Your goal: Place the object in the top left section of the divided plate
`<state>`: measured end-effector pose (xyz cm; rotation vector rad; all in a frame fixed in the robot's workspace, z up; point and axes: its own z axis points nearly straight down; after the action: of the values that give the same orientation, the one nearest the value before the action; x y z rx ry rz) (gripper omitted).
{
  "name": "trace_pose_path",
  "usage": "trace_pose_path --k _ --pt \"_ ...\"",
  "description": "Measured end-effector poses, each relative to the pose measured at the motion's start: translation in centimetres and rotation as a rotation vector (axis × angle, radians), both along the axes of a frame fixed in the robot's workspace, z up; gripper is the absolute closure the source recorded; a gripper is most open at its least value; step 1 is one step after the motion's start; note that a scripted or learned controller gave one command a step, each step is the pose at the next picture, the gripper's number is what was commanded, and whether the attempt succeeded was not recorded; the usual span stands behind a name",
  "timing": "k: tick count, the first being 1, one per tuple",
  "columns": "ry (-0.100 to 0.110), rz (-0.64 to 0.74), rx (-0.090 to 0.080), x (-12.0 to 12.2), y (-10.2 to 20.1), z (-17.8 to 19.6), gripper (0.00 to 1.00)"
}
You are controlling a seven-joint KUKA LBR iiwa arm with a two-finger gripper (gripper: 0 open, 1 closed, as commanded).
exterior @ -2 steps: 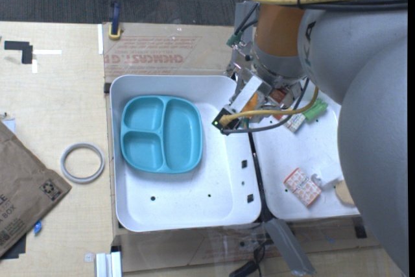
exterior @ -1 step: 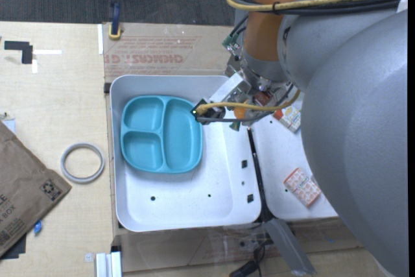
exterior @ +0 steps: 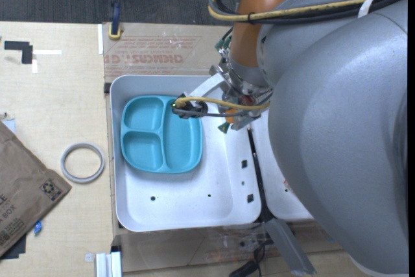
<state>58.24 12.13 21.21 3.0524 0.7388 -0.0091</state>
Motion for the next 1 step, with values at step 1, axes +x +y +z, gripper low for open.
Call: trace_pose_path --k 1 --pt "-0.001 0.08 0.0 0.5 0.64 5.03 1.0"
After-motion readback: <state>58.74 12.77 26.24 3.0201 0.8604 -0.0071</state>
